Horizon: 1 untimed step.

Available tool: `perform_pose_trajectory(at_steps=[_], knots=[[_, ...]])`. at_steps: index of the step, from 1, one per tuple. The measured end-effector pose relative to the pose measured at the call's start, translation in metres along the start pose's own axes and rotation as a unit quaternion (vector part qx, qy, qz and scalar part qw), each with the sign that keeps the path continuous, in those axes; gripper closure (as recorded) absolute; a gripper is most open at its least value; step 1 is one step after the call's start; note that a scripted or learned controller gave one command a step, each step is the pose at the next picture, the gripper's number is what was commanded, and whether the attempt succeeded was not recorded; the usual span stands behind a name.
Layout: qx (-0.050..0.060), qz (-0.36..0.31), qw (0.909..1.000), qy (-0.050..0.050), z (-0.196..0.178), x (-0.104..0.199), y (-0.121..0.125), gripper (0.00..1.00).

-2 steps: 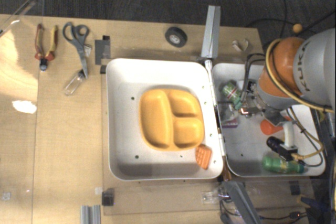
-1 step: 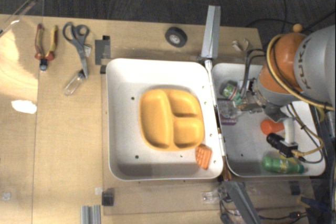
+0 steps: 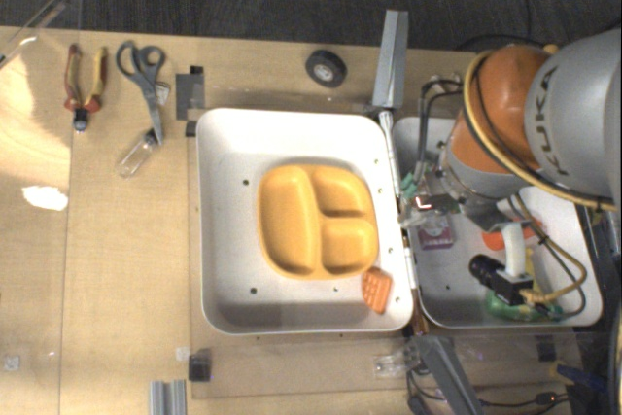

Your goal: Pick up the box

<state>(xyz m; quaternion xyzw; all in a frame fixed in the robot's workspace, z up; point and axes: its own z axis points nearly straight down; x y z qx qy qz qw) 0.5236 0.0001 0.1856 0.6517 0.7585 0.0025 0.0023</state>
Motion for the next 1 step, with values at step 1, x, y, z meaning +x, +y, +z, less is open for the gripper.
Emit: perform_pose_trajectory(at_steps=[1], knots=[[0.000, -0.120, 0.9928, -0.001, -0.0409, -0.0597, -0.0438, 1.00]])
